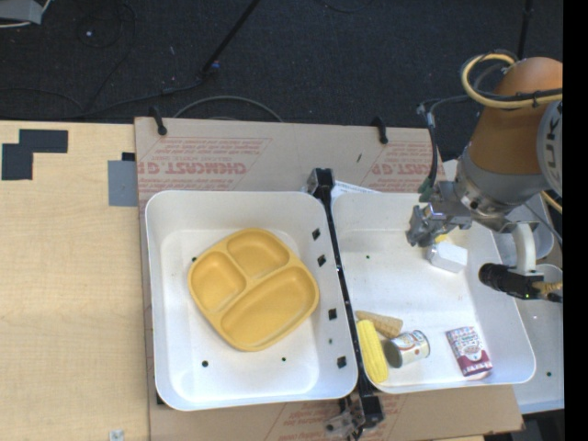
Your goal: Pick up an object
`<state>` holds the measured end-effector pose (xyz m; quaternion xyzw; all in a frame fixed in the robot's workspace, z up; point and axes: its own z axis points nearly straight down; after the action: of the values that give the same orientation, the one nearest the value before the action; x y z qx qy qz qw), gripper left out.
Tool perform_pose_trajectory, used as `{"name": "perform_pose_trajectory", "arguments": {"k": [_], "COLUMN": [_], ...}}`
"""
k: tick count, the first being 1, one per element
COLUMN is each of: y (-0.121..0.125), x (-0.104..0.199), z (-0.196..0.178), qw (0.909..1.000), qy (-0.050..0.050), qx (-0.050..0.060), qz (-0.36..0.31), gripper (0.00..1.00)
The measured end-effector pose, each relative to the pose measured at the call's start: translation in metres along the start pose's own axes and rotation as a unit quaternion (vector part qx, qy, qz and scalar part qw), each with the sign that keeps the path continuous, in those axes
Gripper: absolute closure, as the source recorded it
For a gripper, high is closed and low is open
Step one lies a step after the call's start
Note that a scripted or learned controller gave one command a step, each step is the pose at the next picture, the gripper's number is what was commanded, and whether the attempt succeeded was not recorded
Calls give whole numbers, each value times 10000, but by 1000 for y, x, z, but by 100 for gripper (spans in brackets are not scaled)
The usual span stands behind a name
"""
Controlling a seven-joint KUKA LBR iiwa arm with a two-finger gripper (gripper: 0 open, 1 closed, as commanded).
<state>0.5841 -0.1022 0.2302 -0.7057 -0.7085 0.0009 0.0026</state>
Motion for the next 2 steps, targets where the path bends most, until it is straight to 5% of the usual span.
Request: {"name": "perform_pose_trajectory", "arguments": {"k": [2], "y": [-29], "x": [111], "z": [4], "qw": [10000], "qy": [1], "qx": [1], "qz": [-7], "gripper": [100]}}
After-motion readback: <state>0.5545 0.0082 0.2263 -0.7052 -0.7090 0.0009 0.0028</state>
